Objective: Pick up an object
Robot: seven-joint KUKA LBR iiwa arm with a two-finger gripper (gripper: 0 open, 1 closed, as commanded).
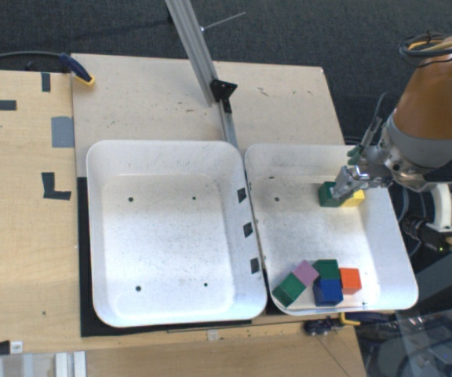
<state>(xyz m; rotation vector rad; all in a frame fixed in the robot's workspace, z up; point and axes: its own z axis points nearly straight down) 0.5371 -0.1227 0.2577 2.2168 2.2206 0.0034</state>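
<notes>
A pale wooden bench (171,100) on dark carpet bears two shallow white plastic bins. In the right bin (289,210), at its upper right, the grey metal gripper (345,188) sits over a green block (328,195) and yellow block (356,197); its grip cannot be told. Five coloured blocks (324,281) cluster at the lower edge.

A: Where's everything?
B: Two bins side by side: left bin (167,234), right bin (289,171). Five blocks (320,281) clustered in right bin's near corner.
A: Gripper?
B: Gripper (342,188) at right bin's far-right side, w/ two blocks (329,196) touching it.
</notes>
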